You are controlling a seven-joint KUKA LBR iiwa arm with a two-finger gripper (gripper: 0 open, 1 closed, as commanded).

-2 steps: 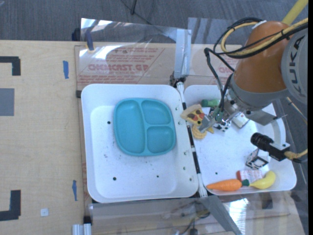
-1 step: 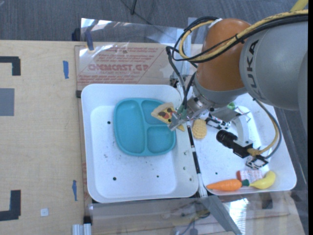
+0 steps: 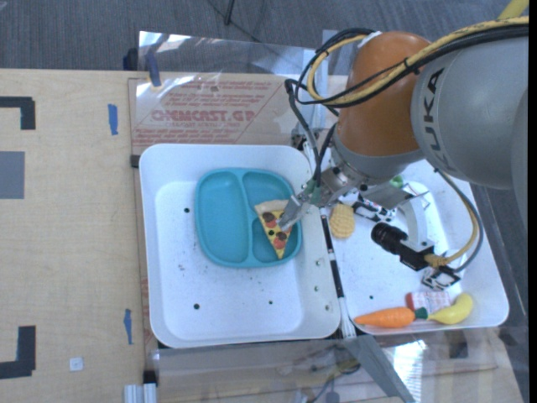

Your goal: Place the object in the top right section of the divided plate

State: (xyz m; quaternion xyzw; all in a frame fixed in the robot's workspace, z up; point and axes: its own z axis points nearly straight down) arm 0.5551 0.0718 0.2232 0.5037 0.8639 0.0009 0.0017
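The end effector [image 3: 293,212] is down over the right side of the blue divided plate [image 3: 222,217], its tip at the crust end of a pizza slice [image 3: 276,229]. From this slanted view I cannot tell whether it is wide, narrow or gripping the slice.

The pizza slice lies flat on the plate, at about 4 o'clock from the plate's middle. It seems to be in the lower right section, with the crust toward 12 o'clock and the point toward 6 o'clock. The top right section is at about 2 o'clock.

The plate sits in the left bin [image 3: 168,250]. Just past the end effector at 3 o'clock, a round cookie [image 3: 341,222] lies in the right bin [image 3: 491,296]. Toward that bin's 5 o'clock corner lie a carrot [image 3: 385,316] and a banana [image 3: 454,309]. Both bins rest on the counter [image 3: 67,225].
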